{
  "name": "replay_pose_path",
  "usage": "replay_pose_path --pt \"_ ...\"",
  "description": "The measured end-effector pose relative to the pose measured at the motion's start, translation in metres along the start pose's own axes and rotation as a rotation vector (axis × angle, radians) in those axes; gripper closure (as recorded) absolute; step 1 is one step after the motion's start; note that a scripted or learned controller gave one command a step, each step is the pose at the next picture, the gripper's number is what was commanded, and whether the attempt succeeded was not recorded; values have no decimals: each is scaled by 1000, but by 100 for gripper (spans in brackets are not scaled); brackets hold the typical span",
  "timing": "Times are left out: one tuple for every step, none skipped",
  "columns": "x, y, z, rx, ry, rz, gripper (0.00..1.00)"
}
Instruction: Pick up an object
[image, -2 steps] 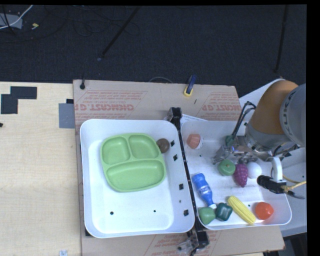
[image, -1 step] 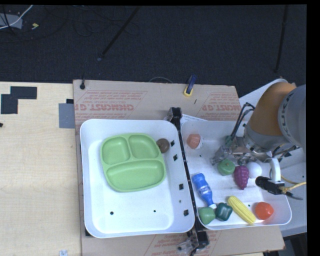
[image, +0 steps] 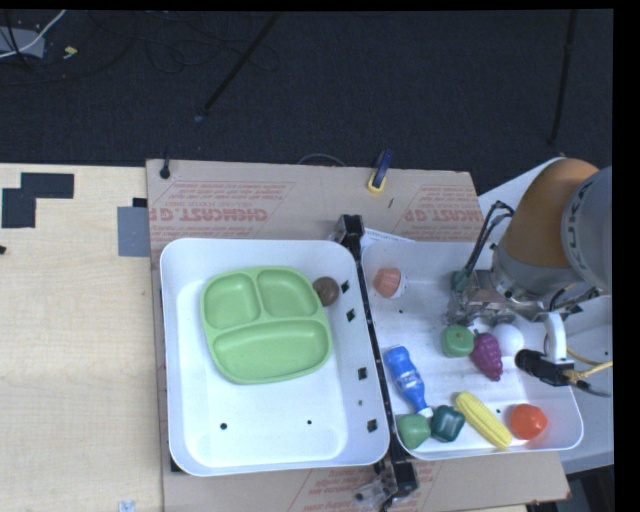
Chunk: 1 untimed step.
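My gripper (image: 468, 312) hangs low over the right bin (image: 425, 262), at its right side. Right below it lies a round green fruit (image: 458, 342), with a purple bunch of grapes (image: 487, 356) touching that fruit's right side. Whether the gripper touches the green fruit I cannot tell. Nothing shows as held. Farther forward lie a blue bottle (image: 404, 376), a yellow corn cob (image: 482, 419), an orange-red tomato (image: 527, 421) and two green vegetables (image: 413, 431) (image: 447, 424). A pink fruit (image: 387, 282) rests near the bin's back left corner.
The left bin (image: 190, 400) holds a green divided plate (image: 266, 324) and a brown ball (image: 326, 290) at the plate's right rim. A black divider (image: 368, 340) runs between the two bins. Cardboard lies under both.
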<state>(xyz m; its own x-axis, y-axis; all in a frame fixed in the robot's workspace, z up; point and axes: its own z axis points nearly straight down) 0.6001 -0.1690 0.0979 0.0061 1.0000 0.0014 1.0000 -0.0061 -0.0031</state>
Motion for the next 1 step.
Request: replay_pose_path --pt "5 -8 -56 -4 -1 -2 100"
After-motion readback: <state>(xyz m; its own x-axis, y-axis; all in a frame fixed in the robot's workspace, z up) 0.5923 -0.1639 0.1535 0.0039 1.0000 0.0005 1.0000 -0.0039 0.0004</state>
